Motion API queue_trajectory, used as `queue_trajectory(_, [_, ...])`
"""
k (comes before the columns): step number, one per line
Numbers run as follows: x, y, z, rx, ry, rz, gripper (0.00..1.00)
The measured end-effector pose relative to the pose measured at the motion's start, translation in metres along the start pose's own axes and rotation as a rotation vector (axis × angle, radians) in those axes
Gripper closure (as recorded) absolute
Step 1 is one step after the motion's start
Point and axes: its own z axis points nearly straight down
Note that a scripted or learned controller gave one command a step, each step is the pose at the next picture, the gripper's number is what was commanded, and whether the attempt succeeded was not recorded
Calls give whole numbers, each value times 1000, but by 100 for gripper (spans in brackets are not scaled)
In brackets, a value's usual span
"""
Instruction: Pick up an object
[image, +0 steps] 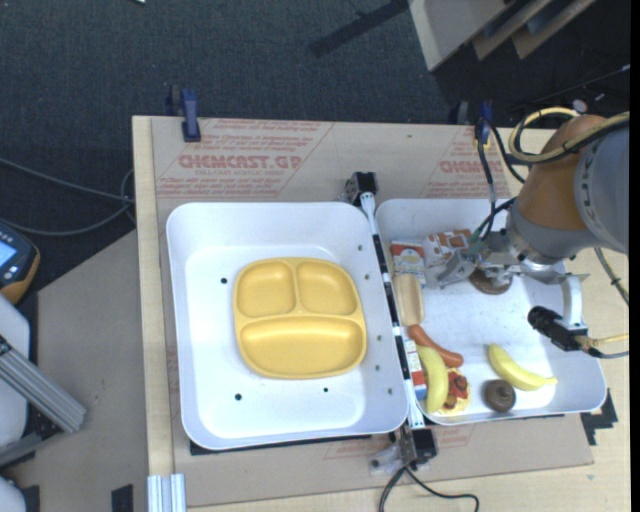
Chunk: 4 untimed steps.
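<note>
Where bins meet: yellow tray (299, 317) left, bananas (517, 368) right.

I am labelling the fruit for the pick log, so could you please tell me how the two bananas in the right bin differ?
The banana by the divider lies nearly along the divider between the bins, beside a carrot; the banana nearer the outer side lies slanted across the right bin, with bare floor around it. The first looks longer and slimmer, the second stubbier. Both are yellow and lie flat in that bin's near half.
</note>
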Motion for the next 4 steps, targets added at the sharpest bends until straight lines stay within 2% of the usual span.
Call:
queue_trajectory(1, [-45,61,4,64,24,-13,0])
queue_trajectory(2, [-75,-43,-12,17,14,6,0])
queue_trajectory(3, [-31,20,4,7,6,-4,0])
queue_trajectory(4, [-52,62,10,69,18,-11,0])
